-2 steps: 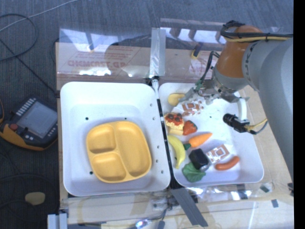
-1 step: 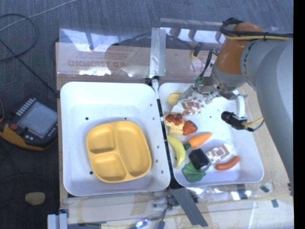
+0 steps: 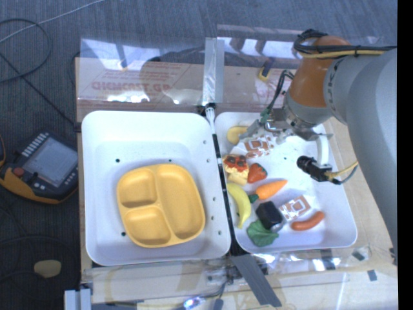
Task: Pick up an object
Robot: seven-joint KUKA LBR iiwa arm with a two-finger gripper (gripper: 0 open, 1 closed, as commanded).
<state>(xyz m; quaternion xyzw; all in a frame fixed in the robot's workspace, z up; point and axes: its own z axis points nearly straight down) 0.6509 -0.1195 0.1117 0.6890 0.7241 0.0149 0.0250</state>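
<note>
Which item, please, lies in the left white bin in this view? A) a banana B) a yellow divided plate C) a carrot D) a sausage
B: the yellow divided plate sits alone in the left bin, while the banana, carrot and sausage all lie in the right bin.

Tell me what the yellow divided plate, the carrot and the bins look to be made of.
Yellow divided plate: likely molded plastic, matte with a soft sheen and rounded compartment ridges. Carrot: probably toy plastic, uniformly orange and smooth. Left bin and right bin: seemingly thin, glossy white plastic with rolled rims; the look leaves it open.
</note>
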